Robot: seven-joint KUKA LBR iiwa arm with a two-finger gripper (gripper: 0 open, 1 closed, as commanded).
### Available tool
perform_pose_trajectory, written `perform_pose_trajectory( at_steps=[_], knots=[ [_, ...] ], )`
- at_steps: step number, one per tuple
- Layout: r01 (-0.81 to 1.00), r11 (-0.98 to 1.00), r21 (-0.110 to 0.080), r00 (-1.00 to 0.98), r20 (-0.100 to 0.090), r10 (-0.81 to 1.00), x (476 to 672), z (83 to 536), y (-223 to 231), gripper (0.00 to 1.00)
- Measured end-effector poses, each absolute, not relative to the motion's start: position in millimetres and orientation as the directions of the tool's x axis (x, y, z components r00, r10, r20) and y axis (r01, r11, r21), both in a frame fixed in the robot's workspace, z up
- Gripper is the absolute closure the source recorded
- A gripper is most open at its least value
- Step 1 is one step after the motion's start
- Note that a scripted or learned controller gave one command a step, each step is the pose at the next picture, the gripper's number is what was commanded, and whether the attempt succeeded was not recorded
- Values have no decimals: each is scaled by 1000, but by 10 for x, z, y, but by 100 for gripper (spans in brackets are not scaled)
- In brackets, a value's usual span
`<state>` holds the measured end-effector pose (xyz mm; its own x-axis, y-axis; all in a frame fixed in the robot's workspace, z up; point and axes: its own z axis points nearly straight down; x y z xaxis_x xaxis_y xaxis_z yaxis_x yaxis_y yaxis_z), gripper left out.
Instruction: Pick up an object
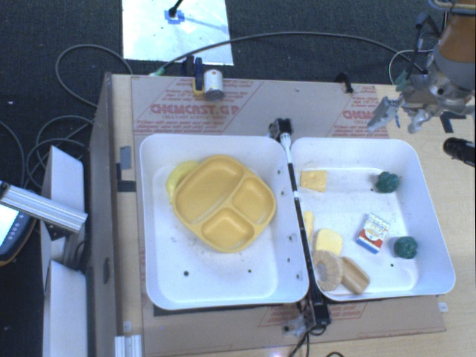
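Note:
The right bin [428, 199] holds several small items: a yellow block [314, 181], a green lump [386, 182], a second green lump [405, 248], a small red-and-white carton [372, 233], a yellow wedge [328, 241], a round biscuit [327, 270] and a tan bread piece [355, 275]. My gripper [399, 119] hangs above the bench just beyond the right bin's far edge, near its back right corner. Its fingers are spread open with nothing between them. It is well apart from every item.
The left bin [160, 274] carries a yellow divided plate [223, 203] lying over a yellow round piece [178, 177]. A thin yellow strip [308, 222] lies by the divider between the bins. A cable and a small silver-and-yellow fitting [208, 84] lie on the cardboard behind the bins.

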<state>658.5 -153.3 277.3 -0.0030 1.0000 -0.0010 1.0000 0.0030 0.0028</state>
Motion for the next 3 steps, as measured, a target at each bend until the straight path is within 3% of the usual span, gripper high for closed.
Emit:
perform_pose_trajectory(
  at_steps=[1,2,3],
  knots=[
    [1000,1,-3,-1,0,1000,6399,929,-1881,0],
    [1000,1,1,-1,-1,1000,6022,843,-2069,0],
    [1000,3,4,-3,-2,1000,5999,1735,-2067,0]
  ],
)
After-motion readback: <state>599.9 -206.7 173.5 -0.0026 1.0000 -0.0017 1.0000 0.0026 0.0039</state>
